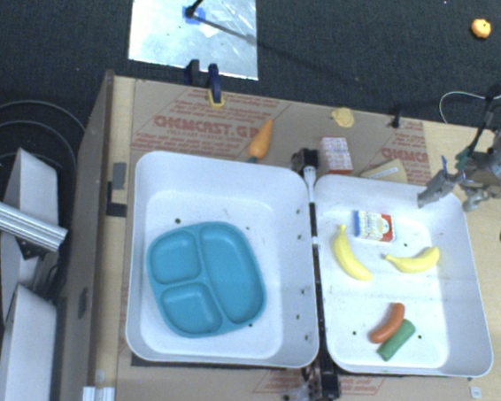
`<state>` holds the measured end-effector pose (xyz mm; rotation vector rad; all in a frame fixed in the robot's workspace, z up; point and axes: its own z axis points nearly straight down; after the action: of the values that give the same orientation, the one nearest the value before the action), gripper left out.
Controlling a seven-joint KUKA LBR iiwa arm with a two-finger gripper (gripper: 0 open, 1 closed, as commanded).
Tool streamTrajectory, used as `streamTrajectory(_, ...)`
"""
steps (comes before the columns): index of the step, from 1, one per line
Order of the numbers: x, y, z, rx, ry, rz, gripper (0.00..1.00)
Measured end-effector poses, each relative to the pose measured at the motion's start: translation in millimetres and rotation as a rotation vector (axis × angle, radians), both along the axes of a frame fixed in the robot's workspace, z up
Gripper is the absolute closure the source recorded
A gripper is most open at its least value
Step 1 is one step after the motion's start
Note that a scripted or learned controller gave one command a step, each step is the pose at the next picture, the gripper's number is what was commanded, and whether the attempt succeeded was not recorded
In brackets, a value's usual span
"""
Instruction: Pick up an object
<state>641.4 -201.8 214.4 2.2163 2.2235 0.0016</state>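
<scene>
Yellow plastic banana (351, 255) looked light, stiff and slick, best pinched across its middle, while the pincer (452, 185) hung spread wide, holding nothing

I see a brown cardboard sheet (205, 124) spread over the bench, with two white bins touching side by side on it, the left bin (225, 188) and the right bin (467, 298). Behind the bins, a carrot (260, 138), a small pink box (335, 153) and a yellow bit (342, 118) lie right on the cardboard.
</scene>
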Motion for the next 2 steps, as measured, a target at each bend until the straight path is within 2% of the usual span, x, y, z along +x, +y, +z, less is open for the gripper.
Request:
streamTrajectory(1,-38.0,10.5,-131.1,0.004,0.011,-0.002,0.0)
streamTrajectory(2,-159.0,-6.0,-118.1,0.004,0.01,-0.008,0.0)
